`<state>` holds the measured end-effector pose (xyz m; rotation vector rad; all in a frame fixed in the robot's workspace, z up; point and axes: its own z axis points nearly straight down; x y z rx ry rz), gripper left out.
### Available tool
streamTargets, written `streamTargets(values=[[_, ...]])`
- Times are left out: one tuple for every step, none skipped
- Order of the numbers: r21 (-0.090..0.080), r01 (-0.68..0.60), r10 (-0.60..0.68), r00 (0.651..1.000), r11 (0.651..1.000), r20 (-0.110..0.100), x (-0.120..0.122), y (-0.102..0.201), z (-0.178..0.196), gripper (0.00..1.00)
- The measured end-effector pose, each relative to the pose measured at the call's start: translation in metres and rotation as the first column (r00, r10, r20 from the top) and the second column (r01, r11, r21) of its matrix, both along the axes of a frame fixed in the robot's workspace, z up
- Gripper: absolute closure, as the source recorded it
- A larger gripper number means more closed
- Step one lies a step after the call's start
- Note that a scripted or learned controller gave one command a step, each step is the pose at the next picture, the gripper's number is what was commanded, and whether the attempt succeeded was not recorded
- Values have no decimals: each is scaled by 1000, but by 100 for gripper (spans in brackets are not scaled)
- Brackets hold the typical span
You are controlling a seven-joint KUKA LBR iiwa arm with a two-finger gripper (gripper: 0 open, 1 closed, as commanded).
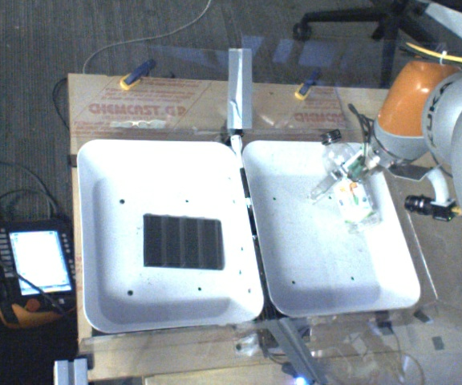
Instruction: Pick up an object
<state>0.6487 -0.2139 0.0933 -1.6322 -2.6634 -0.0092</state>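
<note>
Pincer (350, 184) hovers over the right bin's (311, 279) far right; its grip state cannot be told; dark ridged block (183, 241) lies in left bin (111, 175).

The grey arm (447, 127) comes in from the right side and bends down over the right bin (295, 239). Its orange band (411, 99) sits above the wrist, near the far right corner of this bin. The gripper (350, 184) is low over the bin, close to the far right corner, pointing toward the left. It looks pale and partly see-through against the white floor of the bin.
</note>
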Motion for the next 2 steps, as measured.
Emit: streamTargets(values=[[1, -2, 2, 1000, 1000, 0, 0, 2, 9, 100], [-14, 37, -37, 999, 999, 14, -7, 51, 87, 100]])
